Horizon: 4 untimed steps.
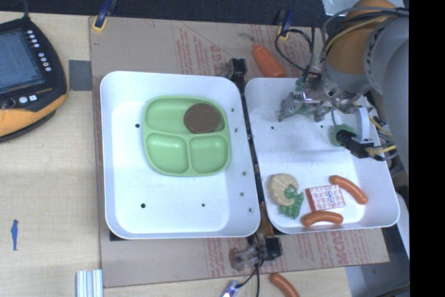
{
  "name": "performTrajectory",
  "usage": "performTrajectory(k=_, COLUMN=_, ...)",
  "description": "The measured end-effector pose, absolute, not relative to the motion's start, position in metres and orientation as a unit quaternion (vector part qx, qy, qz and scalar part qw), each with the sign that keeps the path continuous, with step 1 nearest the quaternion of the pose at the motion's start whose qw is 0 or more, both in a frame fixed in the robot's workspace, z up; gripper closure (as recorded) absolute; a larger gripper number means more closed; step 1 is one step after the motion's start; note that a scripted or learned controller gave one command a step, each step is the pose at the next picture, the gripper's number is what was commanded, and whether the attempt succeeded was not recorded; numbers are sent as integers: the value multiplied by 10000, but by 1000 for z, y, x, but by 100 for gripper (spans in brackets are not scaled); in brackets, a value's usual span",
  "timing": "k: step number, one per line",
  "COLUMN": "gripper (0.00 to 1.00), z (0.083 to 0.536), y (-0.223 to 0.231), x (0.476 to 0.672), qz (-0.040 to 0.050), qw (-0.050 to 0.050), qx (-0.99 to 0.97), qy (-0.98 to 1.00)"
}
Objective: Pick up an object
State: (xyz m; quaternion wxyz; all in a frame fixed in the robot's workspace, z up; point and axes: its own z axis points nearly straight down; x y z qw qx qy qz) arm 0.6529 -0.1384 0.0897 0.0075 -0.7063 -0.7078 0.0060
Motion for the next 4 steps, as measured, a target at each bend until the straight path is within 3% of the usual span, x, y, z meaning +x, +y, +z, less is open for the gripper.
performTrajectory(k=1, gripper=0, z=91, y=-180, x=654, qz=31, qw=47, qx=-7067, qy=-7075)
performTrajectory(k=2, gripper=0, z=112, y=-200, x=621, qz=9, qw=13, qx=-7063, qy=-7079)
performTrajectory(k=3, gripper=0, z=90, y=-143, x=652, qz=44, qw=59, qx=-7057, qy=-7085)
performTrajectory(k=4, gripper=0, z=90, y=-162, x=654, qz=39, qw=61, qx=-7068, qy=-7074)
